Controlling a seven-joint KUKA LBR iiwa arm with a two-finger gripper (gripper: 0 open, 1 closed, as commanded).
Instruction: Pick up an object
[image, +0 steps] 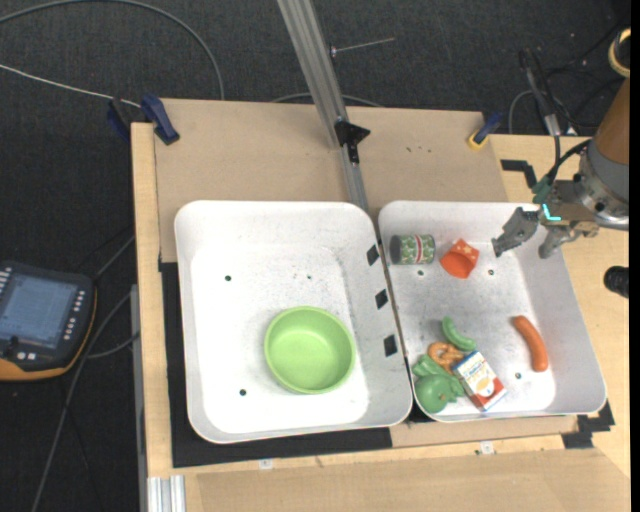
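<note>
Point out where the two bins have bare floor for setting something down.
Left white bin: bare everywhere except the round green bowl. Right white bin: a bare strip between the orange cup and the orange sausage; crowded at its near-left corner around the small carton.

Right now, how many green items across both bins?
3, possibly more hidden in the pile. Green bowl in the left bin; green can at the right bin's top left; green toy pieces at its bottom left.

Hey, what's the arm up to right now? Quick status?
Tool open, holding nothing, over right bin's upper right. Nearest item: orange cup, beside green can. Nothing between tool and cup.
</note>
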